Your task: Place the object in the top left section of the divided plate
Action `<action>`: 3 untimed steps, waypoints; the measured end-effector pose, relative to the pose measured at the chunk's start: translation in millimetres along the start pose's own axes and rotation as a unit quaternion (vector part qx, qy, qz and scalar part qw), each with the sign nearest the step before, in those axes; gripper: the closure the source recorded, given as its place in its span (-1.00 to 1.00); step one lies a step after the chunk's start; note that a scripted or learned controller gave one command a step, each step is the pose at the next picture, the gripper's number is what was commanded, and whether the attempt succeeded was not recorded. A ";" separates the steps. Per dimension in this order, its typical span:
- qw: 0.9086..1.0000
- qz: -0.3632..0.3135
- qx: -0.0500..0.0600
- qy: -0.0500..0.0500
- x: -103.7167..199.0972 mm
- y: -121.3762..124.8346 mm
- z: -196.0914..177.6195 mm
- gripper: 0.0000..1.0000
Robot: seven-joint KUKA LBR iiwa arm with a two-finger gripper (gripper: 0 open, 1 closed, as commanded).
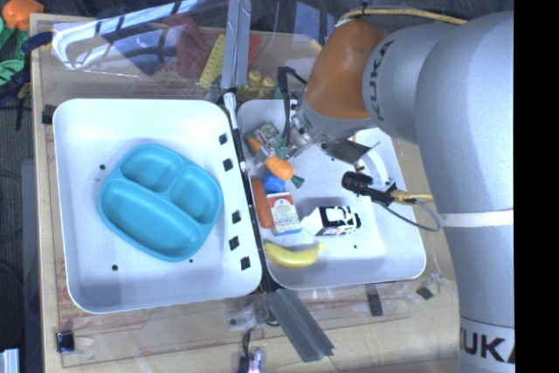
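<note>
A blue divided plate [162, 201] with three sections lies in the left bin [79, 275]. The right bin [397, 262] holds several small items: a toy carrot [279, 166], a blue piece [274, 183], a red-orange stick [260, 202], a small carton [285, 215], a black-and-white toy car [339, 221] and a banana [293, 253]. My gripper [293, 140] reaches down at the upper left of the right bin, just above the carrot and beside a green-and-white packet [265, 138]. The wrist hides its tips.
The grey arm with its orange band [345, 74] covers the right bin's far right. A black fitting with a cable [367, 185] hangs over the bin's middle. Clutter and a clear plastic sheet [131, 35] lie behind the bins.
</note>
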State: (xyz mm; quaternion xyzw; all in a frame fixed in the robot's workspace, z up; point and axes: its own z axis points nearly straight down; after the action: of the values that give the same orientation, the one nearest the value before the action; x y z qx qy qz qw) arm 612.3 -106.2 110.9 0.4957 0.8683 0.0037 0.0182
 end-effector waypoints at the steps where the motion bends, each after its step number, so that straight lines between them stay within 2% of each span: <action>1: 0.988 -0.151 -0.001 -0.001 12.1 -27.1 3.4 1.00; 2: 0.966 -0.257 0.008 0.016 74.5 19.1 -81.6 1.00; 3: 0.929 -0.369 0.006 0.017 101.3 79.5 -119.2 1.00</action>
State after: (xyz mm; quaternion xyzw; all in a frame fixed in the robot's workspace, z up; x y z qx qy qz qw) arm 625.0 22.7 229.1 0.1407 0.9900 -0.0002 0.0001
